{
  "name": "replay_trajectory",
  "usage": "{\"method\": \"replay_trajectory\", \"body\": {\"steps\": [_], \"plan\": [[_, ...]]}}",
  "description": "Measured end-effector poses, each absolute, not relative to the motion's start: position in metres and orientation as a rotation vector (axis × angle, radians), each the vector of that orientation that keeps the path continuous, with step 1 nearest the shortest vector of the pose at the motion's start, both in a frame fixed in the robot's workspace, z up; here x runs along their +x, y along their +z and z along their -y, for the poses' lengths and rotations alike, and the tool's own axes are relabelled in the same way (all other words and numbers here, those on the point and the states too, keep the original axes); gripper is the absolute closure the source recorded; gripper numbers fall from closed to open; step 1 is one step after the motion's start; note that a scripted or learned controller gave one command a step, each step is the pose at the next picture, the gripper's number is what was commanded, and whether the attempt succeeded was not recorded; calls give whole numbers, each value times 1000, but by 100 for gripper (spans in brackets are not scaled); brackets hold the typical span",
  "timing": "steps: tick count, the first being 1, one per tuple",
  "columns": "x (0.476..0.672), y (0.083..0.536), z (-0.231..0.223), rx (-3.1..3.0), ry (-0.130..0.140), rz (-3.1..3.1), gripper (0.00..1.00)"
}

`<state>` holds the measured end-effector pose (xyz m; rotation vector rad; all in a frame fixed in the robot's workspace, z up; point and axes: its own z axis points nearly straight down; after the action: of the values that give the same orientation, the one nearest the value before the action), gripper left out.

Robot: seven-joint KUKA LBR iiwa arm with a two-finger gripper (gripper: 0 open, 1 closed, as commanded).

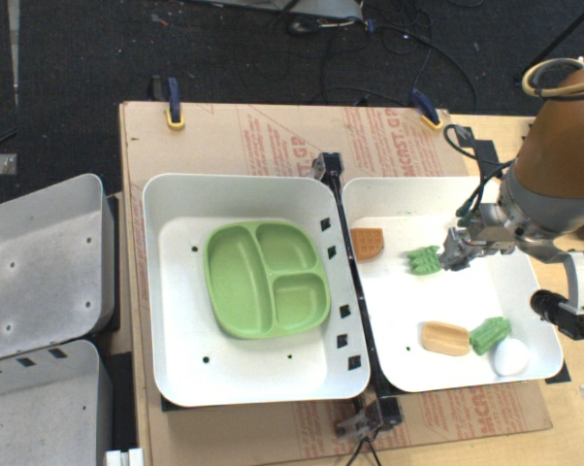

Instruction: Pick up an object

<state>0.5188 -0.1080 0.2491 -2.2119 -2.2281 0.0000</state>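
- Bench (243,134): brown board w/ red print, over dark floor.
- Two clamps on far edge: one far left (174,103), one far right (427,109).
- Left bin (166,289) & right bin (389,187): white, shallow, side by side on board, touching along black divider strip (348,280).
- Third clamp (370,417) at near edge, just below where bins meet.
- Bare board visible beyond bins & along near edge.

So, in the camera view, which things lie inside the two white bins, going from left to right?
Green divided plastic plate → orange waffle-like block → small green leafy toy → tan bread-shaped piece → second green toy → white egg-shaped ball.
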Motion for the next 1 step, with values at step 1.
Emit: {"method": "replay_trajectory", "body": {"steps": [1], "plan": [[518,236,57,-2212,0,2228,100]]}}
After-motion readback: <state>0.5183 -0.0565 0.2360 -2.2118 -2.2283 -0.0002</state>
